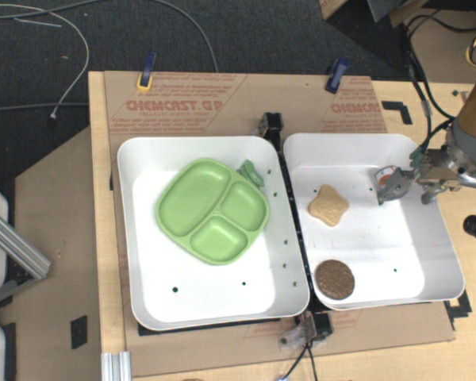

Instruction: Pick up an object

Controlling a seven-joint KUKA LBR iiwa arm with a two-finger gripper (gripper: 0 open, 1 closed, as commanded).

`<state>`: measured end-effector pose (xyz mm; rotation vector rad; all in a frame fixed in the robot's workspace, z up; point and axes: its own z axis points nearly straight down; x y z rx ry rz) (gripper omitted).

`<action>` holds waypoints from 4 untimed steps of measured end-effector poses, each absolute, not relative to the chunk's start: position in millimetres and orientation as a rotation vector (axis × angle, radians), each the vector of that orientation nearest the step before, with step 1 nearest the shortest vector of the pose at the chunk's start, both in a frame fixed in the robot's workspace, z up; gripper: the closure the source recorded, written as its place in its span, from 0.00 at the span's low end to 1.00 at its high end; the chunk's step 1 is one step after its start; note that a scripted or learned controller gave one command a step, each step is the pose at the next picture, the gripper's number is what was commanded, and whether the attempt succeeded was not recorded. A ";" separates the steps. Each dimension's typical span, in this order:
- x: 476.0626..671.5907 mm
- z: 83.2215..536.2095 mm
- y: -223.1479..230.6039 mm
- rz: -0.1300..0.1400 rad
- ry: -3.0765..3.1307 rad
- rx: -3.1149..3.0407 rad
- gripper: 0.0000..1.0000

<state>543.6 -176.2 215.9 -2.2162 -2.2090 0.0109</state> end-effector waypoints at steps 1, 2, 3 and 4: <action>546.5 222.6 -175.9 0.000 -2.221 -2.220 0.00; 543.1 159.8 -173.4 0.004 -2.216 -2.217 0.00; 542.5 109.4 -163.1 0.000 -2.219 -2.220 0.00; 542.2 83.6 -162.5 0.002 -2.219 -2.218 0.00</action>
